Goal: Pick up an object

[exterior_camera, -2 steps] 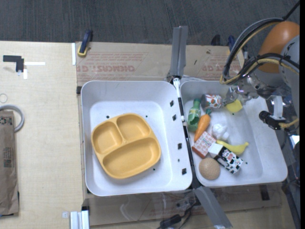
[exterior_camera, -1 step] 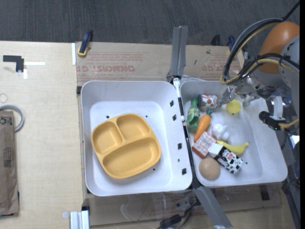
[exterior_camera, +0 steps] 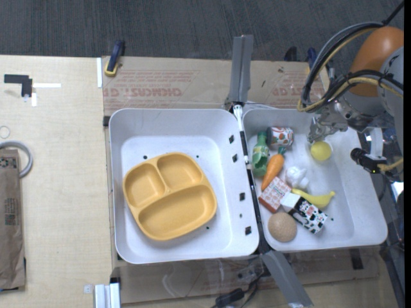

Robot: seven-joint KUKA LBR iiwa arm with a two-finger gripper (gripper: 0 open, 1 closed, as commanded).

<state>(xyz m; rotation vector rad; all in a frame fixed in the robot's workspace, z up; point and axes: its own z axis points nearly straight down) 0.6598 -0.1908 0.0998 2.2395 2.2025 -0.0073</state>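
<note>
smooth white bin; hand above round yellow lemon, grip unclear.

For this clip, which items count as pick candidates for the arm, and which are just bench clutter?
Job-related, right bin: claw, lemon, carrot, banana, small can, green toy, red-checked box, cow-print carton, brown ball.

Lying about: yellow divided plate in left bin, blue-yellow clamp, brown paper bag.

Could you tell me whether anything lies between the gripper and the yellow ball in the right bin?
Nothing visible does. The gripper hangs right above the yellow ball, and the nearest neighbours, the small can and carrot, lie off to the ball's left.
</note>
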